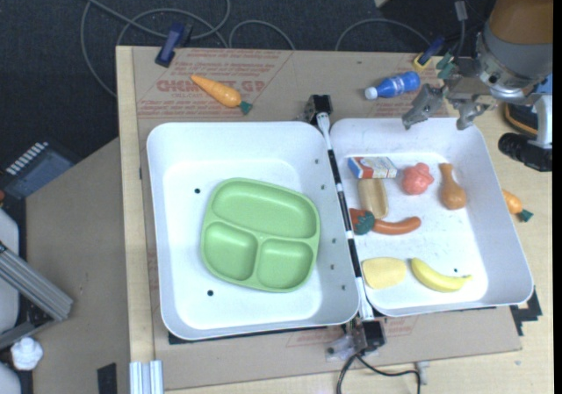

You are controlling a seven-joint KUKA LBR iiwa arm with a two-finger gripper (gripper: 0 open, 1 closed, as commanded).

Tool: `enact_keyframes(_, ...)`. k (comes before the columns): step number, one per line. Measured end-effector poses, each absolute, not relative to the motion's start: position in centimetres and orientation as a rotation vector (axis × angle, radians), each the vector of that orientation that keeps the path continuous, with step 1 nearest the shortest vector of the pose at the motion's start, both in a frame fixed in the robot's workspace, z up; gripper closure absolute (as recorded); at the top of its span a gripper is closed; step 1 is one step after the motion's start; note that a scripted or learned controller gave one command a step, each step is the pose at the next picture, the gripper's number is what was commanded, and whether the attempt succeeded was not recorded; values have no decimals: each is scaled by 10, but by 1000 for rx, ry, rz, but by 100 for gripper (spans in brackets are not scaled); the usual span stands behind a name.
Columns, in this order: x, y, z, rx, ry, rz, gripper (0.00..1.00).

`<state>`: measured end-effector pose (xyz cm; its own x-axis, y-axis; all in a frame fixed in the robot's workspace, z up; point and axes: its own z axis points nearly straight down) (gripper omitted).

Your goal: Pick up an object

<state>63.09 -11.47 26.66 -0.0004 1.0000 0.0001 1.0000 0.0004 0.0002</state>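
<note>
Gripper (445,110) hangs spread and empty over the far edge of the right bin (514,254), toward its far right corner. Nearest pick candidates sit just on the near side of it: drumstick (451,188) by the right wall, long axis running far-to-near, and red lump (418,178) beside it. Likely move: come toward the near edge and descend. Banana (436,275) lies near the near edge, farther off.

Off-bin clutter
A toy carrot (219,91) and a blue bottle (392,86) lie along the bench's far edge.
</note>
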Motion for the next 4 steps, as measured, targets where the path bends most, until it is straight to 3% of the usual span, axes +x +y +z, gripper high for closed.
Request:
enact_keyframes(1,636,-168,201,2224,2221,-3,0)
enact_keyframes(2,632,-184,84,2223,2221,-1,0)
enact_keyframes(3,633,-184,96,2220,2218,2,100)
enact_keyframes(4,668,-109,141,2217,2222,5,100)
